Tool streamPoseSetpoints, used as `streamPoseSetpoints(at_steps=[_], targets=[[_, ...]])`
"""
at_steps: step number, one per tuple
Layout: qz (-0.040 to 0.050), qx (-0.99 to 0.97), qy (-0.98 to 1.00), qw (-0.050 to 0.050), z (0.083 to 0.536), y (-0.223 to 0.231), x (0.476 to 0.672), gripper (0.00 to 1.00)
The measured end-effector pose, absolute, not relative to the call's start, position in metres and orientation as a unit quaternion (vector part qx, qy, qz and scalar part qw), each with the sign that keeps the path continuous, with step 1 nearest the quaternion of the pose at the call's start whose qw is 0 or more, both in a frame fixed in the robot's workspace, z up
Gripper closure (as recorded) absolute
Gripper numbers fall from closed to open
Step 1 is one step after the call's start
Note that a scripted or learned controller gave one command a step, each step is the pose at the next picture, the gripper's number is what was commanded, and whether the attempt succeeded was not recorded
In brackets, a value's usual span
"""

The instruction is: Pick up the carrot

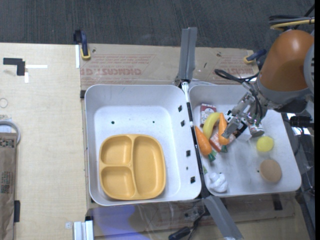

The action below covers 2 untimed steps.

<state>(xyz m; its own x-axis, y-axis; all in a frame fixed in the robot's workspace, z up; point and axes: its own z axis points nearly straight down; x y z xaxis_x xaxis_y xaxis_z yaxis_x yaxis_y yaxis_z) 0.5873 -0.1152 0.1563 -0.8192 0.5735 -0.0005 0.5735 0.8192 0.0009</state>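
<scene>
Look at the right bin (292, 181): your carrot (203, 140) lies at its left edge, just beside the wall that divides the two bins, slanting from upper left to lower right, with a bit of green at its lower end. A banana (216, 124) curves just right of the carrot, over a red-and-white packet (207, 113). The arm (285, 66) comes in from the upper right of the frame, and its gripper (230, 132) sits low at the middle of the right bin, right against the banana and an orange piece (223, 140). You cannot tell from here whether the gripper is apart or together, nor whether it has hold of anything; the carrot lies apart from it, to its left. A yellow ball (265, 143) and a brown egg (271, 171) rest toward the bin's right side, and a white crumpled thing (218, 182) sits near its lower left corner. In the left bin (100, 104) a yellow divided plate (133, 167) fills the lower part.
</scene>
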Motion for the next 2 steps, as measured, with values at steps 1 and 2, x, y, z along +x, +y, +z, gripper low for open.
streamPoseSetpoints(at_steps=[1, 2], targets=[[0.0004, 0.211, 0.977, 0.001, 0.104, -0.092, 0.564, 0.00], [0.0004, 0.180, 0.984, 0.001, 0.092, -0.107, 0.600, 0.00]])
